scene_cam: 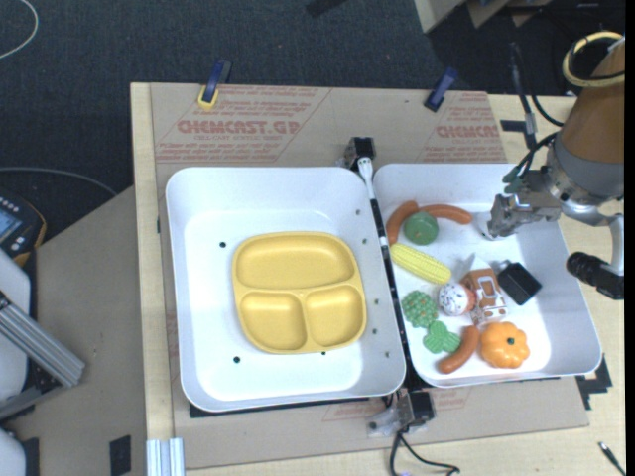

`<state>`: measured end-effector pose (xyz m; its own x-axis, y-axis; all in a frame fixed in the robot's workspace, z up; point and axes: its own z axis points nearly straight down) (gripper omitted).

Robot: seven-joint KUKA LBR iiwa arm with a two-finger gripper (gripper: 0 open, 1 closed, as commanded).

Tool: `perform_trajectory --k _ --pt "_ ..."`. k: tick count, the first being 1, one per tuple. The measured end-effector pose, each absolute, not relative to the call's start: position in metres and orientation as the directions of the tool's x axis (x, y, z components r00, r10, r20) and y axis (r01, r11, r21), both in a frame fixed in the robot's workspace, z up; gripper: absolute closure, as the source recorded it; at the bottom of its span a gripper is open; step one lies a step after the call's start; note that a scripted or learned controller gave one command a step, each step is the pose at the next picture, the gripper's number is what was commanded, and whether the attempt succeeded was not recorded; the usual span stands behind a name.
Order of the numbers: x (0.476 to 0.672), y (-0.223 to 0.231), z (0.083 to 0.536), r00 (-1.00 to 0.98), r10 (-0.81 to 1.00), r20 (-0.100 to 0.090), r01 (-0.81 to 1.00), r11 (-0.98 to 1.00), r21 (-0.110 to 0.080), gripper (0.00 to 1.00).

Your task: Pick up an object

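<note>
**Ana:** Two bins on the bench, and all the action sits in the right bin (571,310). The gripper (501,218) hangs low near that bin's far edge, the arm (595,137) coming in over its right side.

**Ben:** Has it got anything?

**Ana:** Can't tell how the jaws stand; they're a small grey blur from up here. I see nothing between them, so I won't call a hold.

**Ben:** What's on offer?

**Ana:** Plenty of toy food, and every piece lies in the right bin. A green ball (421,228) sits just left of the gripper, with an orange sausage (437,212) curling round its far side. A corn cob (420,263) lies nearer the front, by the bin's left wall. Further forward: a black block (519,283), a white speckled ball (454,297), green broccoli (421,307) and an orange pumpkin (502,345) near the front edge.

**Ben:** And the left bin (198,296)?

**Ana:** A yellow divided tray (298,291) rests in it, beyond the right bin's left wall.

**Ben:** So which step is this?

**Ana:** I read it as the approach, with no pick made. The next move calls for centring over one piece, likely the green ball or the sausage as the closest, then dropping straight down and closing. The crowding is the catch: fingers could nudge neighbours.
</note>
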<state>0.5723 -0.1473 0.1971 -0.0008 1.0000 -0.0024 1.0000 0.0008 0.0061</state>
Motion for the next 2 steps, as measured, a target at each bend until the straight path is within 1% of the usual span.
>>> perform_trajectory --k 1,2 --pt "0.574 -0.148 0.227 -0.001 1.0 -0.003 1.0 0.001 0.006 1.0" --pt "0.559 -0.096 0.219 -0.004 1.0 0.003 1.0 0.004 -0.004 1.0"
